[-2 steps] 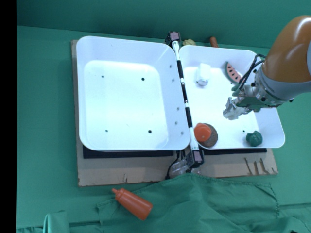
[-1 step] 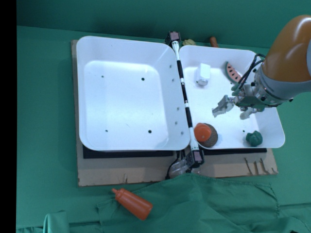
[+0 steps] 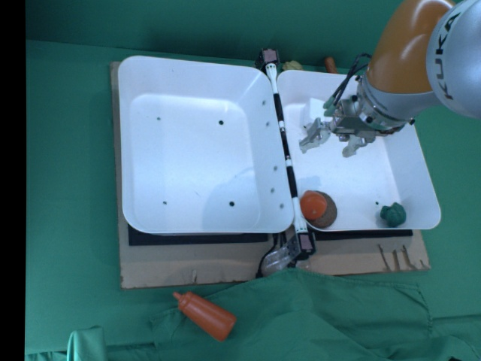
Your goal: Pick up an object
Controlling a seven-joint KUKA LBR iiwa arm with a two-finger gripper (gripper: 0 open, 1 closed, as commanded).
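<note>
Nearest the camera, crumpled green cloth (image 3: 323,318) lies in soft folds over the bench's front edge, and on the flat green cover beside it an orange squeeze bottle (image 3: 206,316) with a tapered nozzle lies on its side, outside both bins. Behind these a sheet of brown cardboard (image 3: 188,265) with a ragged front edge carries the two shallow white bins, smooth, glossy plastic with rounded corners. A black-and-white striped bar (image 3: 282,138) runs along the seam between them, with a small shiny metal fitting (image 3: 279,259) at its near end. The left bin (image 3: 143,81) has a few small dark dots on its floor. In the right bin (image 3: 417,179), against the front wall near the seam, sits a rounded object (image 3: 318,207) with an orange top and a brown underside; in the front right corner lies a small, lumpy dark green object (image 3: 392,214). Farther in, the gripper (image 3: 334,138) hangs above the bin's middle, its two pale metal fingers spread apart and gripping nothing, well apart from both objects. A white block-like shape (image 3: 302,116) stands just beside it toward the seam. The wrist slants down from the upper right, cables looping over a grey collar, then the glossy orange band (image 3: 406,40) and a grey link lettered "KUKA" (image 3: 446,55). Beyond the bins' far rim, a small yellowish thing (image 3: 291,65) and a small orange one (image 3: 330,64) rest on the green cover.
</note>
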